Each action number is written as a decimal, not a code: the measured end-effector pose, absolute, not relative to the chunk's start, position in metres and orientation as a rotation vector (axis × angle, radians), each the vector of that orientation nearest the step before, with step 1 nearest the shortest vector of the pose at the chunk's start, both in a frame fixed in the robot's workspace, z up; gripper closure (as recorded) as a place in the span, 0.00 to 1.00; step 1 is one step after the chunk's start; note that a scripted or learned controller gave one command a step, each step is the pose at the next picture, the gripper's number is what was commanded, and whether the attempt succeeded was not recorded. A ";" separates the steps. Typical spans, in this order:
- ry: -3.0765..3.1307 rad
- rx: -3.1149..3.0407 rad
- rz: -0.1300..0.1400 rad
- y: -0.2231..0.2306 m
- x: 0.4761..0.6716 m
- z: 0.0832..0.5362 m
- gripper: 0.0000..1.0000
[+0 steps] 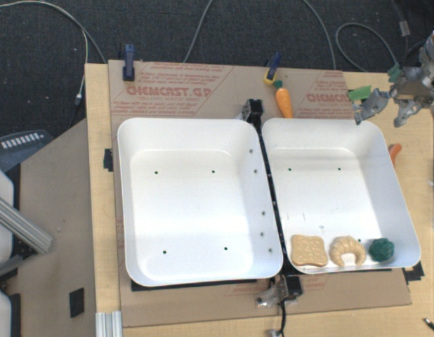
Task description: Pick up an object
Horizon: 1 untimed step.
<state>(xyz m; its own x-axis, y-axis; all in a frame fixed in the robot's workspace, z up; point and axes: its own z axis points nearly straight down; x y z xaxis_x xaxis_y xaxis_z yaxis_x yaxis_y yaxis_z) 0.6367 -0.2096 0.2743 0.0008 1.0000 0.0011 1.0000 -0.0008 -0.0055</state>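
Three objects lie along the near wall of the right bin (pixel 343 146): a tan square cracker-like piece (pixel 308 250), a pale croissant (pixel 347 250) and a dark green round piece (pixel 382 248). An orange carrot (pixel 283 102) lies on the bench just beyond that bin's far left corner. My gripper (pixel 383 112) hangs over the bin's far right corner, well away from the three objects. Its two fingers stand apart, open, with nothing between them.
The left bin (pixel 196 139) adjoins the right one. A small green thing (pixel 359 93) sits beside the gripper's left finger. An orange bit (pixel 394 152) lies outside the right bin's right wall. Blue clamps (pixel 128 60) (pixel 273 67) hold the bench's far edge.
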 end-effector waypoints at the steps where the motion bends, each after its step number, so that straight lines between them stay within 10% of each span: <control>1: -2.223 -2.222 -0.001 -0.209 0.638 0.278 0.00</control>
